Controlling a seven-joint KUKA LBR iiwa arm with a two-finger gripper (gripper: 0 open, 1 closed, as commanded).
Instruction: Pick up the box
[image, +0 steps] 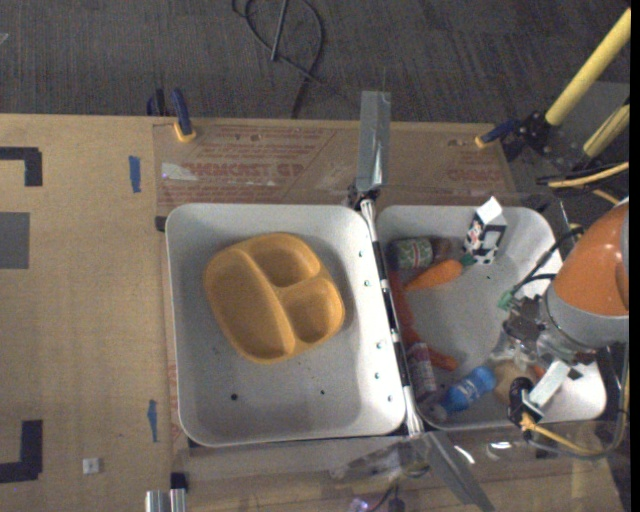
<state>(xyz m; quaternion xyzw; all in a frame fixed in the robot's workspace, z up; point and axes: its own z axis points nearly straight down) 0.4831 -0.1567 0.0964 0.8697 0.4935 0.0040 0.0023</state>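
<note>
The box (486, 228) is a small white carton with black markings. It stands against the far wall of the right bin (470, 312), near its back right corner. My gripper (520, 362) hangs low over the front right part of that bin, under the grey wrist and orange band (597, 268). It is well away from the box, toward the near side, with a blue bottle (467, 390) just to its left. The wrist hides what is directly under the gripper.
The right bin also holds a green and red can (420, 251), an orange carrot (438, 276) and a red packet (423, 366) by the dividing wall. A yellow divided plate (274, 296) lies in the left bin (200, 390). Cables (565, 240) trail off the arm at the right.
</note>
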